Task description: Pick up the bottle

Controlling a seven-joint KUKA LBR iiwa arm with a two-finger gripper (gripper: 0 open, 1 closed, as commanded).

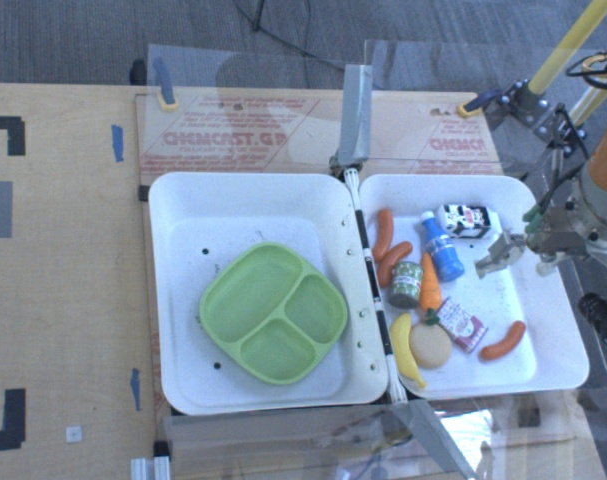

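The blue bottle with a white cap lies in the right bin, near its upper middle, cap pointing to the far side. My gripper hangs over the right side of that bin, a short way to the right of the bottle and apart from it. It looks open, with nothing between its fingers.
Around the bottle lie a black-and-white carton, two sausages, a green can and a carrot. Nearer the front are a banana, a bun, a red packet and another sausage. The left bin holds a green divided plate.
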